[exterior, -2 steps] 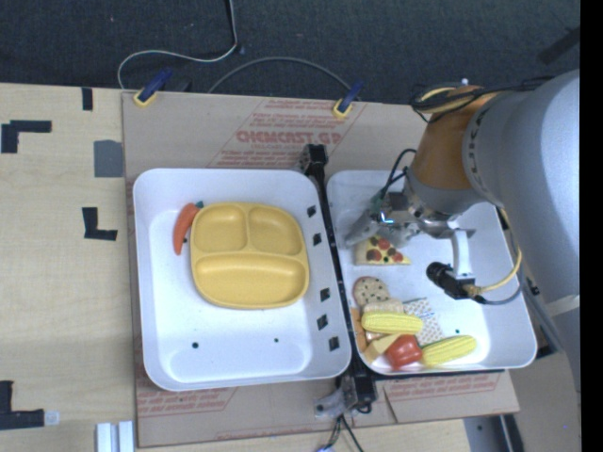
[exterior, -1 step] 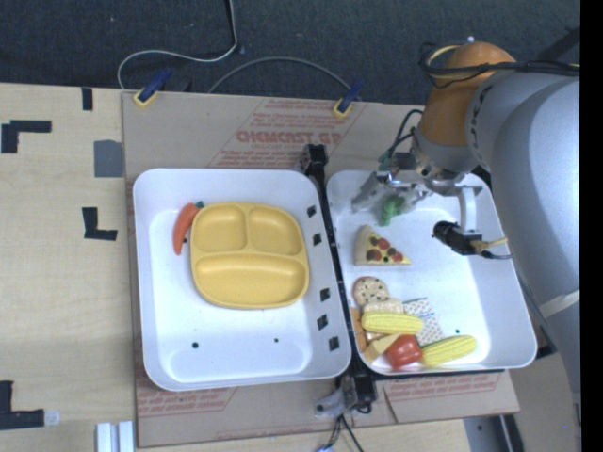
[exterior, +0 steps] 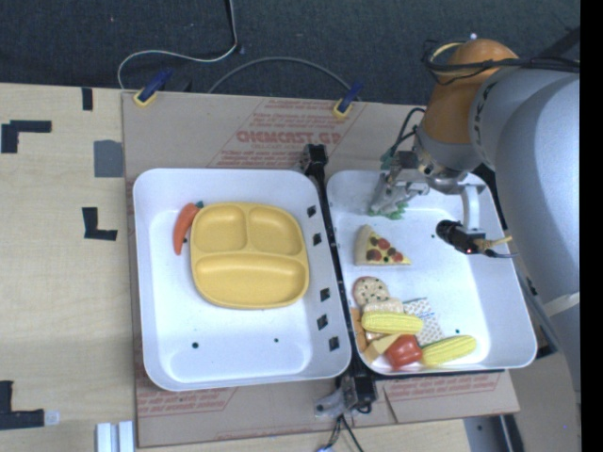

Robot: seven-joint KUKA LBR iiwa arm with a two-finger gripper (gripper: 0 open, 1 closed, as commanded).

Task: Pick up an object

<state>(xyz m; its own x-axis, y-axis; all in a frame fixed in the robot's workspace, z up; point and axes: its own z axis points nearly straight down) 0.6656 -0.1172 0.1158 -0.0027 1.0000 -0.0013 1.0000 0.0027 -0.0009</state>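
The end effector (exterior: 388, 201) is hanging low over the right bin's (exterior: 490, 290) far corner, reaching for a small green thing (exterior: 392, 212); whether it is gripping cannot be told

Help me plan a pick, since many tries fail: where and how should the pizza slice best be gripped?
Probably across the narrow half toward the tip of the pizza slice, coming straight down from above. It lies flat in the right bin, apart from the other food, with bare floor along both long edges for the fingers.
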